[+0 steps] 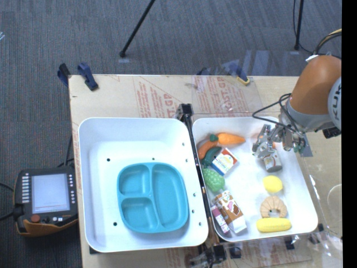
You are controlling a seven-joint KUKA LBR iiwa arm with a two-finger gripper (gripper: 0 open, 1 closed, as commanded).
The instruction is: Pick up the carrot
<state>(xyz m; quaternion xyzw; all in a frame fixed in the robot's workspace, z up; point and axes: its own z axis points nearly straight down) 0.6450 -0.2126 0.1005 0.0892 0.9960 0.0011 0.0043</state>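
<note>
Two shallow white bins are sitting side by side on the cardboard-topped counter [167, 94]. The left white bin [95, 144] is holding a light-blue plastic divided plate [152, 197], lying flat near its middle.

The right white bin [304, 188] is carrying the small items. The orange plastic carrot with a green stem end [228, 139] is lying on its side near the bin's upper left corner, tip pointing right. Just beside it, lower left, a second orange-and-green vegetable piece [204, 148] is resting, and below that a small white carton with an orange label [225, 162] and a bumpy green round toy [213, 179]. Two small printed boxes [228, 211] are lying near the lower left wall. A round yellow lemon-like piece [273, 183], a tan ring-shaped pastry [273, 206] and a yellow corn cob [274, 225] are lining up down the right half.

The grey arm with the orange band [315, 91] is reaching in from the right. Its end effector [269, 147] is hovering over the bin's upper right area, well apart from the carrot; cannot tell whether it is released or clenched.
</note>
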